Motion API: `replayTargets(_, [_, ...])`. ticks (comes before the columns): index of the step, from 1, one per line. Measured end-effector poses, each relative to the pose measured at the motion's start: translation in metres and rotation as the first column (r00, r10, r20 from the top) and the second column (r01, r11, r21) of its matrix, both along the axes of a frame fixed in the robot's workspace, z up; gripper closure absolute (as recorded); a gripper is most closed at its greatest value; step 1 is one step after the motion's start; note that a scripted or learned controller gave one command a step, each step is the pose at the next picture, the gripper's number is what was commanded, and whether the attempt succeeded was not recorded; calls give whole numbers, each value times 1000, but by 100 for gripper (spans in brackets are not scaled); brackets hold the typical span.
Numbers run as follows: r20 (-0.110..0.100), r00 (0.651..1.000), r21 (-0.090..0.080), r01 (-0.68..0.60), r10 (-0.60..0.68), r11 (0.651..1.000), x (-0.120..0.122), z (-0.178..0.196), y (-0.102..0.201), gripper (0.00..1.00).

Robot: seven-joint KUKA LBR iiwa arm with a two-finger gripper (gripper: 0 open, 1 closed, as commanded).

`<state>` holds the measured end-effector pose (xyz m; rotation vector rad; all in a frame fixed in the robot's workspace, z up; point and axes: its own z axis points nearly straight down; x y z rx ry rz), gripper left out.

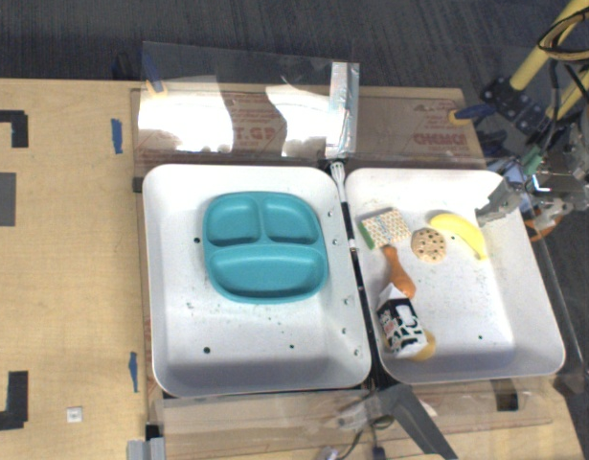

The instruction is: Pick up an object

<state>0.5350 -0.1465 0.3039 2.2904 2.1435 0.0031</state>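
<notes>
Red print runs upside down on the cardboard sheet point(409, 127) behind the right bin point(505, 338), too blurred to read. The bottle point(402, 326) in that bin bears black-and-white lettering, also illegible.

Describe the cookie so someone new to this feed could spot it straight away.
Look in the right bin, the one without the teal plate. In its upper half lies the cookie, just left of the banana. It is the only small, round, flat tan thing with dark specks.

Teal plate point(264, 246), yellow banana point(460, 231), white bins point(179, 333).
</notes>
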Motion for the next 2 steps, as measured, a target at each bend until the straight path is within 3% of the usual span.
replayTargets(1, [-17, 992, 3, 129, -129, 992, 41, -122, -7, 0])
replayTargets(2, [8, 983, 1, 183, -183, 983, 57, -212, -32, 0])
